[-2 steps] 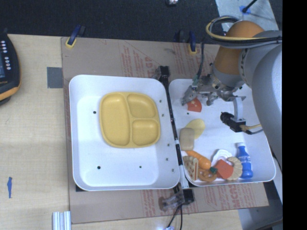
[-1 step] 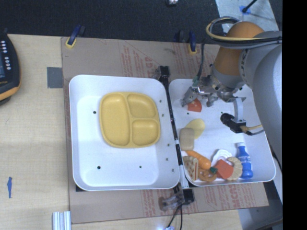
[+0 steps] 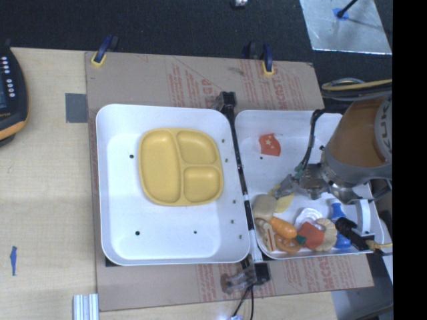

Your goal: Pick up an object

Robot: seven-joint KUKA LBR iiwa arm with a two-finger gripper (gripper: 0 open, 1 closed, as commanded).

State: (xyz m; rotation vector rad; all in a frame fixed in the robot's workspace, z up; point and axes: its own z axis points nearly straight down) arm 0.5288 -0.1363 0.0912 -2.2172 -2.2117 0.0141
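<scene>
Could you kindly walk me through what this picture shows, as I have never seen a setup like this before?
One camera fixed above a bench looks down at a slant. The grey robot arm with an orange band reaches in from the right, and its two-finger gripper hangs over the right shallow white bin. That bin holds a small red square piece and a heap of toy food, including an orange carrot-shaped toy. The left shallow white bin holds a yellow divided plastic plate. I see nothing between the gripper's fingers.

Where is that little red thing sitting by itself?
The red piece lies alone near the far end of the right bin, apart from the toy pile at its near end.
</scene>
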